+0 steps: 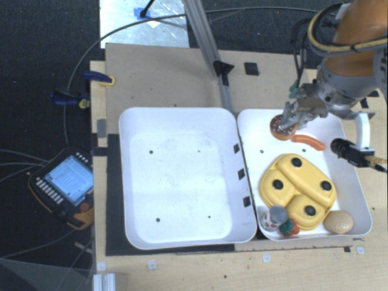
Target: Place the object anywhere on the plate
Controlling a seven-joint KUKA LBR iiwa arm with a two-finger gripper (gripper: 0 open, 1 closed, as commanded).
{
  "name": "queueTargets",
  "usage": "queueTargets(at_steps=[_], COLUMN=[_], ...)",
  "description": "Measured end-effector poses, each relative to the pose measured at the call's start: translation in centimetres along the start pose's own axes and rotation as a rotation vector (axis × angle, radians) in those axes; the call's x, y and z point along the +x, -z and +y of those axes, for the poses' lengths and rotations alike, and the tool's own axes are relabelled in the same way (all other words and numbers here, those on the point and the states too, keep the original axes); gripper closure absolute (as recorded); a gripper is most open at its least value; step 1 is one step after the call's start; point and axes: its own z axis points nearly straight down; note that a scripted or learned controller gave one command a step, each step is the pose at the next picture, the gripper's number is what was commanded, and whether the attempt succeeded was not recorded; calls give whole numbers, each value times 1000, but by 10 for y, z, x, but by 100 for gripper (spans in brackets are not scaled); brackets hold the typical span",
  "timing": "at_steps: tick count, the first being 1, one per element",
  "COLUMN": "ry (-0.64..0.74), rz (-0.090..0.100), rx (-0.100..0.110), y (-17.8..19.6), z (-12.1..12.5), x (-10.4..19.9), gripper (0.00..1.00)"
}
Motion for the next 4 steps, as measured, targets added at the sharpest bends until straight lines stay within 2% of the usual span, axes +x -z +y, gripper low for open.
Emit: queueTargets(at_steps=[1,2,3,4], ry=[-1,-1,1,0], rz=[0,0,1,0], rx=[1,1,2,3], y=[-23,-35,-39,-67], z=[-12,-12,-25,-32], x=[50,92,146,196], gripper=[100,100,100,100])
